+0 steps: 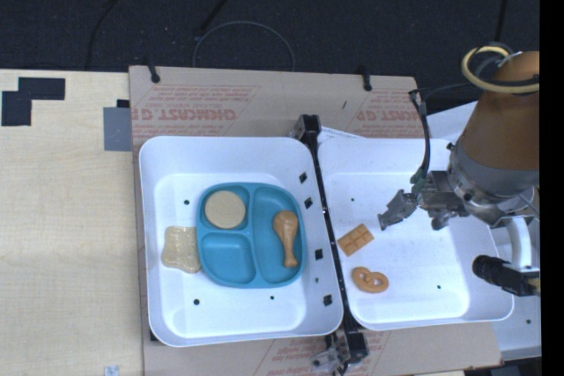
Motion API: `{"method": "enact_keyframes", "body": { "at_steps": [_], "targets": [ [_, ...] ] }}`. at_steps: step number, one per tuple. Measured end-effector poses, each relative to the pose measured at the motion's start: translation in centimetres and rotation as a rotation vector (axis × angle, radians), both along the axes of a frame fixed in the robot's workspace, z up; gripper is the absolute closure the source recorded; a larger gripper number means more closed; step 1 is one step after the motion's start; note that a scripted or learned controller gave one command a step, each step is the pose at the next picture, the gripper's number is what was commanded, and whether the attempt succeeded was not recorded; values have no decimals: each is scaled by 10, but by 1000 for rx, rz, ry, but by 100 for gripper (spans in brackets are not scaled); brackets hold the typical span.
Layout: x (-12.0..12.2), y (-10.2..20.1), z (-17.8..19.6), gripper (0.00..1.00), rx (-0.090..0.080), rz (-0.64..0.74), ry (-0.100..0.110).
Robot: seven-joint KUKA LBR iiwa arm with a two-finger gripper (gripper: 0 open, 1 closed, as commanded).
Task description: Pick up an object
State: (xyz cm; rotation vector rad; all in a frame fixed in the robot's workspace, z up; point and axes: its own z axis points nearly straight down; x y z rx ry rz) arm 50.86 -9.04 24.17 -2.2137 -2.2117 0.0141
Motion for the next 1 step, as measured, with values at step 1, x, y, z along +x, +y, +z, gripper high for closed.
{"method": "enact_keyframes", "body": {
  "at_steps": [1],
  "targets": [
    [2,0,6,0,-1,2,-11]
  ]
}}
